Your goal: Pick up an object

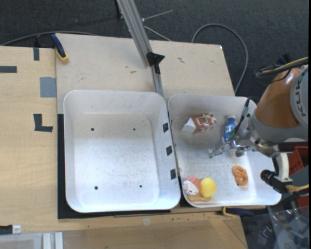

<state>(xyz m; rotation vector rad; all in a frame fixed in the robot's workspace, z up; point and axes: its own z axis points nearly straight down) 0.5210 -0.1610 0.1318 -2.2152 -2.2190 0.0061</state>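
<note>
Left bin: on the table, bare white floor.
Right bin: carton near the top, blue bottle right of it, yellow ball at the front, orange piece beside.
Tool: low in the right bin, just below the bottle; fingers' spread cannot be told.
Risk: it may close on bare floor between things, or nudge the bottle away.

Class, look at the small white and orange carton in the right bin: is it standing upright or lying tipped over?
Tipped over. The carton lies on its side on the right bin floor, its length running sideways.
</note>
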